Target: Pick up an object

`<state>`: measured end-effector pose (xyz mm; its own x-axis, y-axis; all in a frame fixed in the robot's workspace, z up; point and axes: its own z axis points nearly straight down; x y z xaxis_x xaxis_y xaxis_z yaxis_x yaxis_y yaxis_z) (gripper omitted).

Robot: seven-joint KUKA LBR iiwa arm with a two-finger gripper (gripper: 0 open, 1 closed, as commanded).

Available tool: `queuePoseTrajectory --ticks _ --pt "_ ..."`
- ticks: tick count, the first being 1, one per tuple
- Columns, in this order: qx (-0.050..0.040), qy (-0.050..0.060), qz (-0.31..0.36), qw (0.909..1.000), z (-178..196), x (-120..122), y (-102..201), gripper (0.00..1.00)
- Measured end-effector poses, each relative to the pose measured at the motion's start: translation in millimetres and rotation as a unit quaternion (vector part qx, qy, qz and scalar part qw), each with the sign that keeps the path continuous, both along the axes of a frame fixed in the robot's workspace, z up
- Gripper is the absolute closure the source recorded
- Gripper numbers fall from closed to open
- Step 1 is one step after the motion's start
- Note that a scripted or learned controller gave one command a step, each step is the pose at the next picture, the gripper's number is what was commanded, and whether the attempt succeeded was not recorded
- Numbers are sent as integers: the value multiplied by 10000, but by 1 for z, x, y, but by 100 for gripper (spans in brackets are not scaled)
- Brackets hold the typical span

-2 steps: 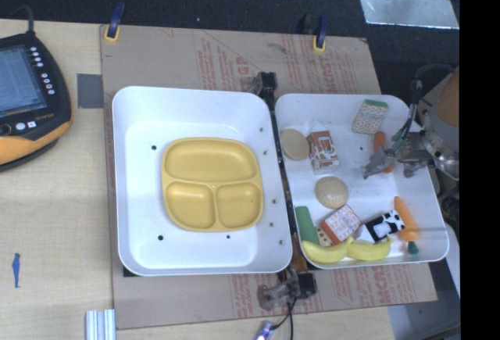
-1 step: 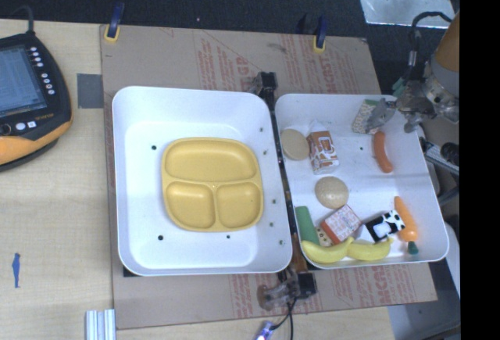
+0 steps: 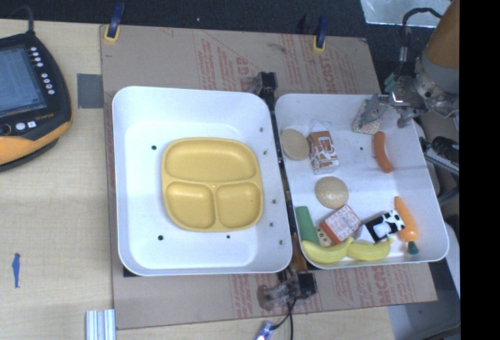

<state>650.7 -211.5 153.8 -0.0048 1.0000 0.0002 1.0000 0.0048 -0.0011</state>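
Up at two o'clock, the jaws (image 3: 373,116) hover over the right bin's (image 3: 437,209) corner (open or closed, I cannot tell), near the sausage (image 3: 382,152).

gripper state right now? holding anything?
Gripper: cannot be told. It sits over the top right corner of the right bin, above the sausage, and no object shows in its grasp.

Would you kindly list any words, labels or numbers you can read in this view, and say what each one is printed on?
None is legible.
Cardboard sheet: red print in rows, too blurred to read.
Upper small carton: red-brown markings, too small.
Lower small carton: pattern, unreadable.
Pendant screen: content blurred.
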Motion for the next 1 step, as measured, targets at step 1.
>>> queuePoseTrajectory --ticks 1 --pt "-3 -7 -3 10000 18 -3 0 0"
